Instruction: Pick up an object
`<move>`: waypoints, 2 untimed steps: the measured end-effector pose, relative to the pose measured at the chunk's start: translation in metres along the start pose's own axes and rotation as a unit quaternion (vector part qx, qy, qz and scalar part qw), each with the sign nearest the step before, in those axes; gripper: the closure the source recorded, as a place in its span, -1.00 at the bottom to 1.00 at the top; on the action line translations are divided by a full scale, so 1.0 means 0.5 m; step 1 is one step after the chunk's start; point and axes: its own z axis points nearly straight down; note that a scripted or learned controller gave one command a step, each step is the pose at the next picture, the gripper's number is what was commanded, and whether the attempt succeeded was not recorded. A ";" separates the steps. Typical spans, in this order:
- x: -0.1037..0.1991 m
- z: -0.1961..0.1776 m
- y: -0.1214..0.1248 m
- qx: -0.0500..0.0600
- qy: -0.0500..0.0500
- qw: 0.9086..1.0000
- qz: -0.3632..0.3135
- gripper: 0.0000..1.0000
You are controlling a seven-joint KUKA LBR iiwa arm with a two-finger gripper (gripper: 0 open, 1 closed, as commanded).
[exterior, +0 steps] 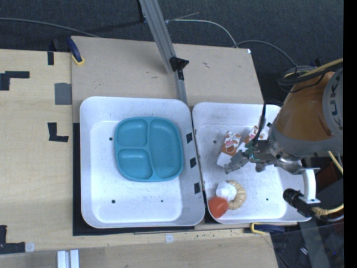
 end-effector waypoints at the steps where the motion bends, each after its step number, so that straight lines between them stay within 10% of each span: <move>1: 0.000 0.000 0.000 0.000 0.000 1.000 0.000 -1.00; 2: 0.004 0.128 0.003 0.003 0.000 1.000 0.000 -1.00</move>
